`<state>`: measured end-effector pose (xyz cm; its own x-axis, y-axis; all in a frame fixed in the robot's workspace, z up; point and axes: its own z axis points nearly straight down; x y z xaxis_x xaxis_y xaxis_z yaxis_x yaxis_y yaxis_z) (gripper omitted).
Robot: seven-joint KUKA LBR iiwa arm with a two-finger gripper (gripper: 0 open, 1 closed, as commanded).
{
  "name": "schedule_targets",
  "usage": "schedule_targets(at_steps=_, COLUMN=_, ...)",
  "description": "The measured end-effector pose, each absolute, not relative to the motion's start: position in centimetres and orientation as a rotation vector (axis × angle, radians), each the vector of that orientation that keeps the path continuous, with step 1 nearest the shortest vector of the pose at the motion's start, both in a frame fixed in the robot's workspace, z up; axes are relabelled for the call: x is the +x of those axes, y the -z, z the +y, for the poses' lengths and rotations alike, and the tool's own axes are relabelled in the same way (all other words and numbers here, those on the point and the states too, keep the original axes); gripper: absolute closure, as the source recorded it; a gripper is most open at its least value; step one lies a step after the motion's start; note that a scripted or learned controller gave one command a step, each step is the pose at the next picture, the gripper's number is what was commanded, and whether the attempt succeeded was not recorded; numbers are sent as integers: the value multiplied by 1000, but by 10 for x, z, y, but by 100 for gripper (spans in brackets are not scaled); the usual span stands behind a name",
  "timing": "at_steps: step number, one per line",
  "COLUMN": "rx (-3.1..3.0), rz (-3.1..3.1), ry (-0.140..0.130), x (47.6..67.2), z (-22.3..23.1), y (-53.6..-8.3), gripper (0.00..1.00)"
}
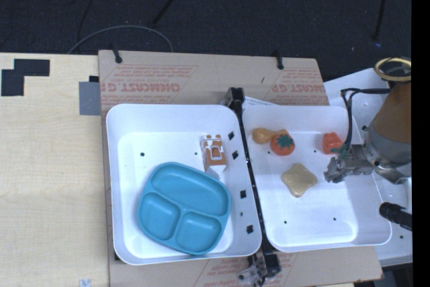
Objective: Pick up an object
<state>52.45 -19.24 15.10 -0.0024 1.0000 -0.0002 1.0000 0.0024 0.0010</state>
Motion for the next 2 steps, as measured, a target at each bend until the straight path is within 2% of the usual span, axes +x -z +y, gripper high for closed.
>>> schedule_targets(at_steps=2, rx=2217, rz=2222, ry=-2, x=510, z=-184, y=-248, gripper=100)
